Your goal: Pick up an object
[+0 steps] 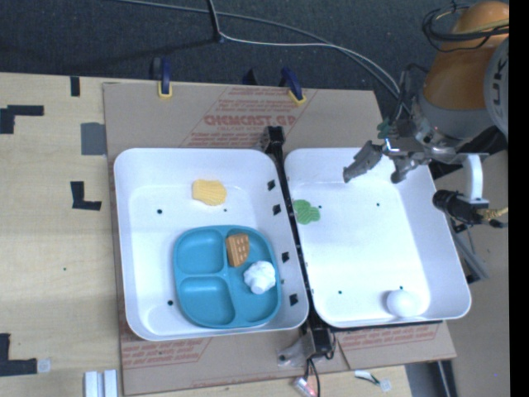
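Green lump (306, 212) at left edge of right bin (430, 230), near divider. Gripper (383, 169) over bin's far edge, fingers spread, nothing between. Lies down-left of gripper, well apart. White ball (404, 302) at near edge, farther.

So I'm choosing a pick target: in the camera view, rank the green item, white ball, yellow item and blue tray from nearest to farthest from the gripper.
From the gripper:
1. Green item, right bin, left edge.
2. White ball, right bin, near corner.
3. Yellow item, left bin.
4. Blue tray, left bin.
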